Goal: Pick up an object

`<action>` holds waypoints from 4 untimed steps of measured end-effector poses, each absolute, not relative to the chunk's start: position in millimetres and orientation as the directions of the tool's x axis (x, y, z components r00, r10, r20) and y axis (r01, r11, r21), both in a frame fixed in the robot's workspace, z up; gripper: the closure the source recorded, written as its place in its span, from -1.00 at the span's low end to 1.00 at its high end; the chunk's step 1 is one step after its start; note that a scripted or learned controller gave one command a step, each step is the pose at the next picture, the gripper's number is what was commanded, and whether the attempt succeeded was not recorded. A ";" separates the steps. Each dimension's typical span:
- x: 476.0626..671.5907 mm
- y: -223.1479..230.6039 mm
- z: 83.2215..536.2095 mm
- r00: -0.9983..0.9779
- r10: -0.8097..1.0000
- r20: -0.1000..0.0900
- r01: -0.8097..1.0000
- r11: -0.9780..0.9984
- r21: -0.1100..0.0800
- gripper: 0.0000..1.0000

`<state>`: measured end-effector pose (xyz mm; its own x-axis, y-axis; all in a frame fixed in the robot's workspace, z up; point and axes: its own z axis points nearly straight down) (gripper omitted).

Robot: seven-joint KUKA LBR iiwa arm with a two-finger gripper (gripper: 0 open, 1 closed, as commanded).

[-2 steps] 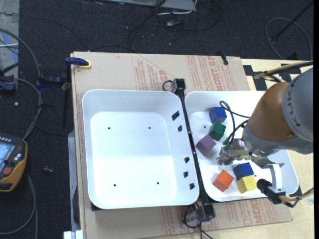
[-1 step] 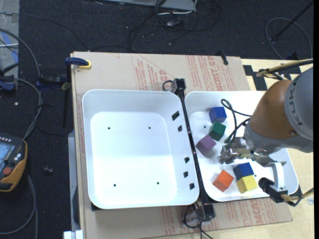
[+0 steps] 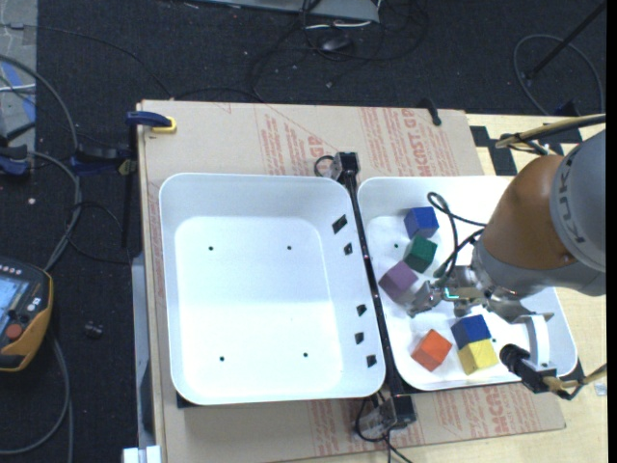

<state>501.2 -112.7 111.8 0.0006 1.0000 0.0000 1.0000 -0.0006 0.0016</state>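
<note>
Gripper (image 3: 431, 298) hangs low in right bin (image 3: 559, 350), purple block (image 3: 398, 280) just left, touching; finger opening and any hold cannot be determined.

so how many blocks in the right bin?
6: blue, green, purple, orange, blue above yellow. The arm may hide more.

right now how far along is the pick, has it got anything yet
Done: the arm has reached into the right bin, with the gripper low beside the purple block. In hand: nothing visibly between its fingers. Left: grasping and lifting a block; all six lie in the bin.
</note>
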 end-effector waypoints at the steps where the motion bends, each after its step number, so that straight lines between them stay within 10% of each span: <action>1: 554.6 -96.9 87.6 -0.003 1.000 0.000 1.000 0.003 0.001 -1.00; 3: 664.9 -132.7 89.2 -0.001 1.000 0.003 1.000 0.001 -0.024 -1.00; 4: 637.9 -96.4 88.5 -0.002 1.000 0.001 1.000 0.002 -0.001 -1.00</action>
<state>637.9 -96.4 88.5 -0.0017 1.0000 0.0007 1.0000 0.0017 -0.0006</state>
